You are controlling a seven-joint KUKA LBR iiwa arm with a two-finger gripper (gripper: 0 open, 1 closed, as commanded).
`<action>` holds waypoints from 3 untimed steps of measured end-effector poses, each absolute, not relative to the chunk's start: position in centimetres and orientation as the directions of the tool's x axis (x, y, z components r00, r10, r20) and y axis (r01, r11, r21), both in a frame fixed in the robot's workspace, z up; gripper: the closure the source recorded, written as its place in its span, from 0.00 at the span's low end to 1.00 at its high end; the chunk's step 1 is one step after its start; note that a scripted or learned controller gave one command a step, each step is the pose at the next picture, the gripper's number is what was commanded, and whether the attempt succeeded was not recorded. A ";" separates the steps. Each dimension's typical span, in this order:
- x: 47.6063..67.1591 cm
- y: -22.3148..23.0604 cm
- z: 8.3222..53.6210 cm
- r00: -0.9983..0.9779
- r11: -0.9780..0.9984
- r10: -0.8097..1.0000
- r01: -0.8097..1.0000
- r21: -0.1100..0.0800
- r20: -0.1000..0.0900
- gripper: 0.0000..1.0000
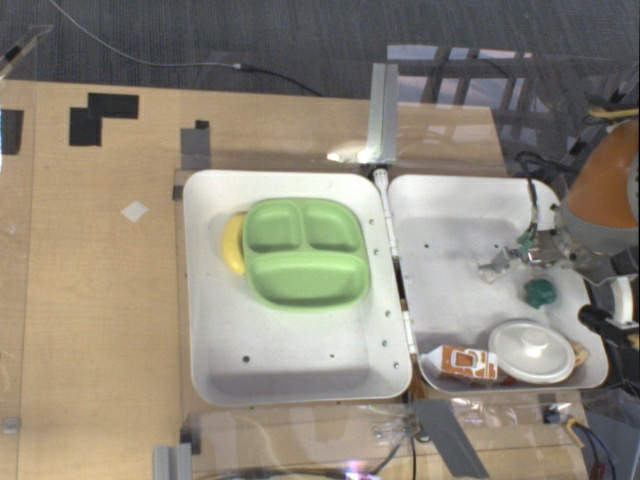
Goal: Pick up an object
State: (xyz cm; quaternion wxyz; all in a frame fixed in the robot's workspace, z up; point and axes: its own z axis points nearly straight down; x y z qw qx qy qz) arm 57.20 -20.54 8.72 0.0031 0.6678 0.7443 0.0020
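My gripper [503,260] hangs low over the right bin [450,218], near its right side, on the grey arm with the orange band [608,183] that comes in from the right. A small dark green object [540,292] lies just below and to the right of the gripper, apart from it. At the bin's front right corner sits a white round lidded bowl [535,350], with an orange and white packet [468,364] against its left side. Nothing is visibly held.
The left bin [290,363] holds a light green divided plate [304,251] with a yellow object [232,245] sticking out from under its left edge. A metal post [384,108] stands behind the divider between the bins. Cables run along the right side.
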 end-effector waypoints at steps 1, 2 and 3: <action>52.8 -20.6 8.7 -0.187 0.188 0.982 0.982 0.008 -0.004 0.00; 51.0 -20.5 8.8 -0.080 0.080 0.997 0.997 0.012 -0.003 0.00; 49.8 -20.0 8.8 -0.284 0.284 0.959 0.959 0.011 -0.007 0.00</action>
